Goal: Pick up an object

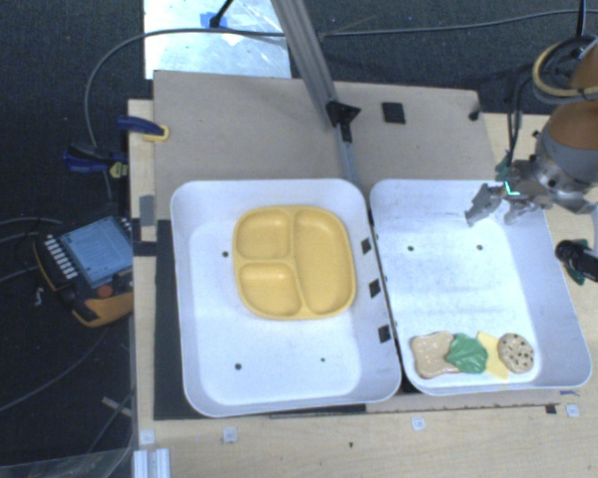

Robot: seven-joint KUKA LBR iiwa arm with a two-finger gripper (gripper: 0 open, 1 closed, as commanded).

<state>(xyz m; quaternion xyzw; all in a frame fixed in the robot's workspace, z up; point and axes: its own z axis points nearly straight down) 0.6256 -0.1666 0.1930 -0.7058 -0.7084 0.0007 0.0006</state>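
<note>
Gripper sits at the upper right of the frame, over the top edge of the right bin. Two grey fingers look spread apart with nothing between them, so it's open and carrying nothing.

Pickable things are clustered at the lower right of the frame, along the bottom edge of the right bin: a slice of toast, a green leafy piece overlapping it, a yellow piece just beside that, and a cookie at the end of the row. All well apart from the gripper.

Left bin holds a yellow divided plate, nothing on it.

Step, as I read it: approach, no grasp made yet. Next move calls for travelling down-frame across the right bin, then descending on one item. The cookie looks the cleanest target since it's at the end of the row; toast and the green piece overlap, so a pinch there may catch both or slip.

No readable writing, brands or labels anywhere.
</note>
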